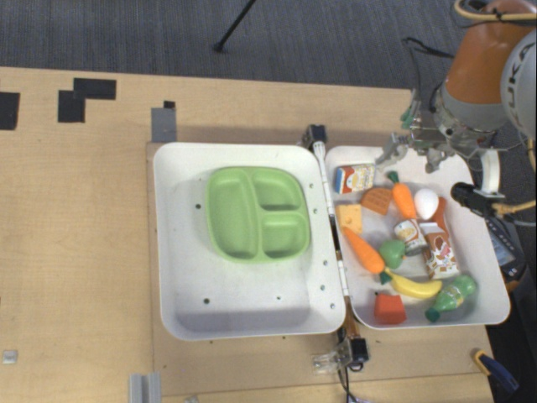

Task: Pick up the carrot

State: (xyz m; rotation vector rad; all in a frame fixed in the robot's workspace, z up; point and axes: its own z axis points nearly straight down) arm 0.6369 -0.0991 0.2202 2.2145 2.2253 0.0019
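Two carrots lie in the right bin [495, 296]. A short carrot [404, 200] with a green top points toward the bin's back wall, beside a white egg [427, 202]. A longer carrot [362, 249] lies slantwise near the bin's left wall, its thick end by a green vegetable [392, 253]. My gripper [411, 153] hangs over the back of the right bin, above and just behind the short carrot. Its fingers are spread open with nothing between them.
Crowded round the carrots are a small carton [355, 178], a brown biscuit [377, 200], a cheese wedge [350, 218], a tin [409, 233], a brown carton [440, 255], a banana [416, 287], a red block [388, 308] and a green bottle [454, 298]. The left bin [180, 250] holds a green divided tray [257, 212].
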